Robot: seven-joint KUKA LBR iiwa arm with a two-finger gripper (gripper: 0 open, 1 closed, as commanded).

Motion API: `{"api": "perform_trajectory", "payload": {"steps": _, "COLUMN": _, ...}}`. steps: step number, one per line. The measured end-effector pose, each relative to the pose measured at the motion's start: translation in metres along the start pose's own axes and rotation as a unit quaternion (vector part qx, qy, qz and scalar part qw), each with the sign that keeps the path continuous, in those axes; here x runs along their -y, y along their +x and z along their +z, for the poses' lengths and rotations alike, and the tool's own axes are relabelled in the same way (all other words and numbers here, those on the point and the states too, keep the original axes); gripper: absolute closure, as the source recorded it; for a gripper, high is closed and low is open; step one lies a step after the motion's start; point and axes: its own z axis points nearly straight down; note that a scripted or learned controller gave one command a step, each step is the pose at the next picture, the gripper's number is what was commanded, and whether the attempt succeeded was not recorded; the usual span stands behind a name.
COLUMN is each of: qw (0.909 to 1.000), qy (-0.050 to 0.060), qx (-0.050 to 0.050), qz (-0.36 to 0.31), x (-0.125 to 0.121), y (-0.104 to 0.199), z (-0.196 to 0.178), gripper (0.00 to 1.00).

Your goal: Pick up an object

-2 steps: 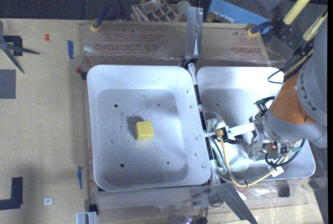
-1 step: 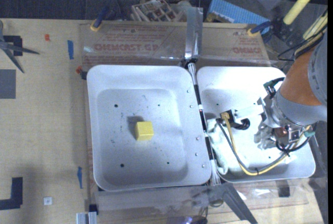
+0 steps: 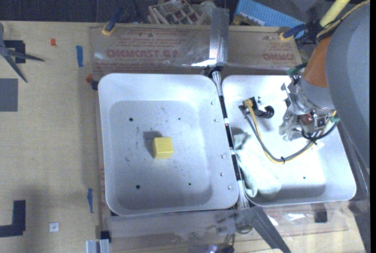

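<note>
A small yellow cube lies near the middle of the left bin, alone on its grey floor. My gripper hangs over the right part of the right bin, below the orange band of the arm, far to the right of the cube. The wrist hides what is under it, and I see nothing held. A pale whitish object lies at the left wall of the right bin. Another pale shape lies near that bin's front left corner.
The two bins meet at a ridge between them. A clear plastic sheet lies behind the bins. Blue clamps sit at the back of the wooden bench, which is bare wood on the left.
</note>
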Motion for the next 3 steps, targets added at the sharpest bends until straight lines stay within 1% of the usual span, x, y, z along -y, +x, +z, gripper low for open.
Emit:
{"api": "perform_trajectory", "payload": {"steps": 1, "qw": 0.9998, "qy": 0.000, "qx": -0.005, "qz": 0.019, "x": 0.013, "y": -0.043, "z": 0.053, "gripper": 1.00}}
{"api": "perform_trajectory", "payload": {"steps": 2, "qw": 0.9999, "qy": 0.000, "qx": 0.000, "qz": -0.013, "x": 0.037, "y": 0.017, "z": -0.043, "gripper": 1.00}}
{"api": "perform_trajectory", "payload": {"steps": 3, "qw": 0.9998, "qy": 0.000, "qx": -0.004, "qz": 0.020, "x": 0.021, "y": -0.016, "z": 0.053, "gripper": 1.00}}
